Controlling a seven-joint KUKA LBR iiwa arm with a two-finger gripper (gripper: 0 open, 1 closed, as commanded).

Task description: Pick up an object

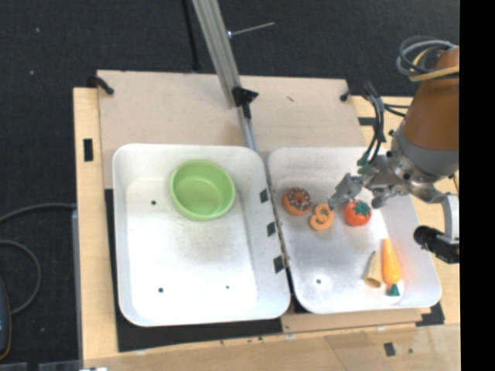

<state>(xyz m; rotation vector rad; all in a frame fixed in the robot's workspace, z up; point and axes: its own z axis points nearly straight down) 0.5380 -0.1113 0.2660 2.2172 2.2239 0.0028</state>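
Note:
The right bin (332,292) holds a brown sprinkled doughnut (297,200), a small orange ring (322,219), a red tomato (357,214), an orange carrot (390,263) and a tan cone (373,270). My gripper (360,198) hangs open just above the tomato's far side, one finger (340,192) reaching left toward the orange ring and the other to the right. Nothing is between the fingers. The tomato rests on the bin floor.
A green bowl (203,189) sits in the left bin (139,284) at its far middle. A slanted metal post (224,52) rises behind the divide between the bins. Cables and the arm's orange band (433,107) crowd the right edge.

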